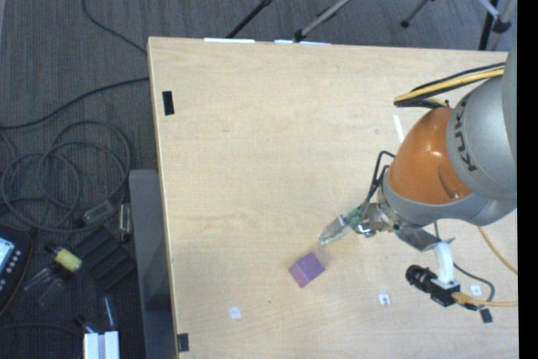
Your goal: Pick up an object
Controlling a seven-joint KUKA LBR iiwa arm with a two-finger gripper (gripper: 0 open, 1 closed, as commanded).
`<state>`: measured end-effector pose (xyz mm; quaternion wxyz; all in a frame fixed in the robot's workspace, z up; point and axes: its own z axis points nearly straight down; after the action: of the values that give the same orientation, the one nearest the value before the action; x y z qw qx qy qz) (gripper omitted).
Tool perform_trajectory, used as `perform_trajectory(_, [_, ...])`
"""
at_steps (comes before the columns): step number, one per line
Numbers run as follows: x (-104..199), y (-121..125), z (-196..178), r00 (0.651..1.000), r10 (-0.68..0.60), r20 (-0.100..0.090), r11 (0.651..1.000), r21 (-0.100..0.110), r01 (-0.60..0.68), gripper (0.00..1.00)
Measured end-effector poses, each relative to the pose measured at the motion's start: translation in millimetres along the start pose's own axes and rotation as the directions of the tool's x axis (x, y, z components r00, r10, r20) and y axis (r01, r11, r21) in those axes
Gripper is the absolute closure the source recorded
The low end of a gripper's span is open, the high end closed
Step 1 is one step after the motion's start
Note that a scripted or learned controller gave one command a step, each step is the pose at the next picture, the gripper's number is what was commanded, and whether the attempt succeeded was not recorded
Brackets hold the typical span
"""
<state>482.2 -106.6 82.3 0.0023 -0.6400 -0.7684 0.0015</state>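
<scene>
Small purple foam-like cube (306, 269) lay alone on pale wooden tabletop (252, 147); jaws (334, 232) hung just above-right, apparently lining up; open or closed, cannot tell.

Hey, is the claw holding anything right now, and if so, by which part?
Nothing is held. The claw hovers just up and right of the purple block, which lies free on the wooden bench.

The pale wooden worktop (252, 172) lies broadly bare to the left of and above the small purple block (307, 269), leaving open passage there. To the block's upper right, close by, the gripper (334, 233) and the grey-and-orange arm (445, 164) crowd the right-hand side.
</scene>
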Motion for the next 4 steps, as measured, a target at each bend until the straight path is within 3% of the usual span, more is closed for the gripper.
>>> perform_trajectory(1, [1.3,-0.3,-8.0,1.000,-0.001,-0.003,1.000,0.002,0.001,1.00])
perform_trajectory(2, [1.3,-0.3,-8.0,1.000,0.000,-0.003,1.000,0.002,0.000,0.00])
perform_trajectory(3, [2.2,-0.5,-15.8,1.000,-0.001,-0.006,1.000,0.005,0.001,1.00])
perform_trajectory(4, [2.2,-0.6,-15.8,1.000,-0.001,-0.005,1.000,0.005,0.001,0.00])
